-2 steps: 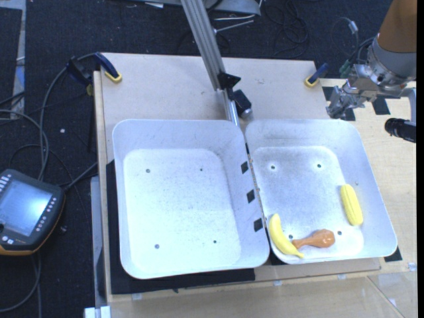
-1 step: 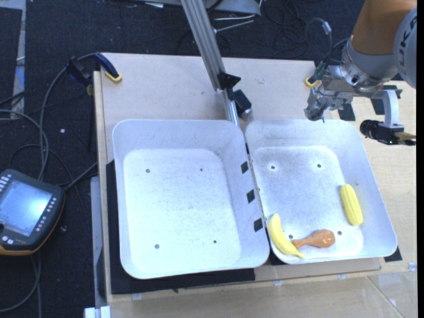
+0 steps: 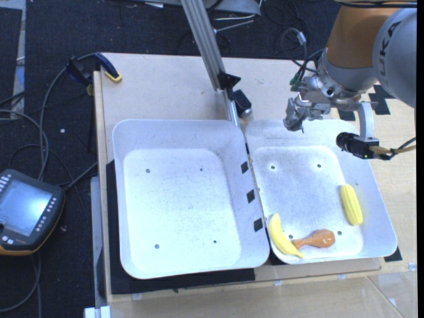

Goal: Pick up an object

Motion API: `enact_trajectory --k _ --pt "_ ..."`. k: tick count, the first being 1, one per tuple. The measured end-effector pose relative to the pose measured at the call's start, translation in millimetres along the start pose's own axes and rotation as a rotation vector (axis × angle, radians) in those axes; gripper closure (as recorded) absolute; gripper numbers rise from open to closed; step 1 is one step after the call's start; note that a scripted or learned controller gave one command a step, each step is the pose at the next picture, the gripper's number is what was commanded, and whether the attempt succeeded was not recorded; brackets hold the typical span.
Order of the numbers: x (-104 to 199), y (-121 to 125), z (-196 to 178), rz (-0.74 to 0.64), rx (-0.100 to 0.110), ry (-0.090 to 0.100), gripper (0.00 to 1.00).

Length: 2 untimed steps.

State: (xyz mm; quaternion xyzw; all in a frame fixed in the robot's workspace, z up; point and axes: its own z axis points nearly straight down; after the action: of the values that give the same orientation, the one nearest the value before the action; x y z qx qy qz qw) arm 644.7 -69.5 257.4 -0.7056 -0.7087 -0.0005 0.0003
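Well below the gripper, whose grip state we cannot tell, lie the corn cob, banana and drumstick in the right bin, so we should descend squarely over one.

Arm: cut off by the top and right edges.
Gripper: fingertips too small and dark to tell apart.
Pendant: far left, clipped by the left edge.
Banana: its near end meets the right bin's rim.
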Motion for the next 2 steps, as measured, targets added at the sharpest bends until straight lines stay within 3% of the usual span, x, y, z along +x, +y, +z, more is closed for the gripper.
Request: enact_trajectory --k 1,2 --pt "48.6 -9.7 -3.8 0.0 0.0 0.0 1.0" --pt "97.1 -20.3 15.9 0.0 0.002 0.0 1.0"
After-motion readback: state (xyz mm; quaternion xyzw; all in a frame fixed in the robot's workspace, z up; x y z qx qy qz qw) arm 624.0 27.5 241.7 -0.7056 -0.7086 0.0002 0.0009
